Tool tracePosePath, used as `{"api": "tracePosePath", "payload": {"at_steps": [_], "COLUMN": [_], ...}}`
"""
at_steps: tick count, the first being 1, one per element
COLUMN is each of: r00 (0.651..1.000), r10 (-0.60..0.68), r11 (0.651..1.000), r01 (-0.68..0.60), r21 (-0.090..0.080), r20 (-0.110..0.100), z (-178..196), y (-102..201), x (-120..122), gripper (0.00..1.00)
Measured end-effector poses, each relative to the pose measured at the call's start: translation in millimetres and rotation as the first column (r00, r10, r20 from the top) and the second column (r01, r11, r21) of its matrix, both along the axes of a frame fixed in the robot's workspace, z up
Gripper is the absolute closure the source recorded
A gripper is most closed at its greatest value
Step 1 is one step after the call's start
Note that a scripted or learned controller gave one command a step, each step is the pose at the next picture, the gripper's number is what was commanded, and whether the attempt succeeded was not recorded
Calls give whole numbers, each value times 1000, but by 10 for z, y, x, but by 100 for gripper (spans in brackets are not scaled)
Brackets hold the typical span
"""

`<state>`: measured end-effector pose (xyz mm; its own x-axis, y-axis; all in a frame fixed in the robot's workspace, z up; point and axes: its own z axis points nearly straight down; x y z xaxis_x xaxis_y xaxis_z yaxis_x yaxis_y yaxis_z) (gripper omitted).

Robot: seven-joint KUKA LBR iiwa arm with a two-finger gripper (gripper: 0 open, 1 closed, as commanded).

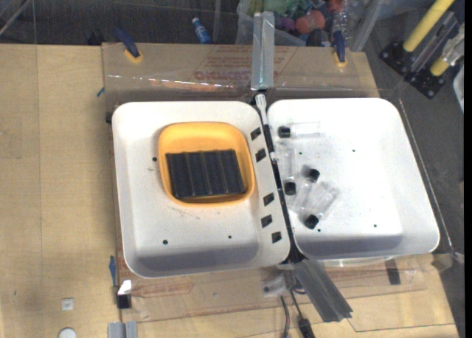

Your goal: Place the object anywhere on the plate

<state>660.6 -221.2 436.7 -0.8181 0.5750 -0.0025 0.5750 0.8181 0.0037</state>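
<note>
Resting in the left bin [140, 244], orange plate [171, 141]; clear vials [308, 198] in the right bin [383, 181].

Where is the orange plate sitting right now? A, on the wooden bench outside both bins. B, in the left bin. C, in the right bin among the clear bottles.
B: the orange plate, with a dark ribbed insert on it, lies inside the left bin, while the clear black-capped bottles lie in the right bin.
</note>
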Motion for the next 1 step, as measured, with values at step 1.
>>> {"api": "tracePosePath", "payload": {"at_steps": [1], "r00": [917], "r10": [399], "r11": [917], "r01": [-399], "r21": [-3], "r20": [1], "z": [4], "y": [-9], "x": [-107], "gripper": [100]}}
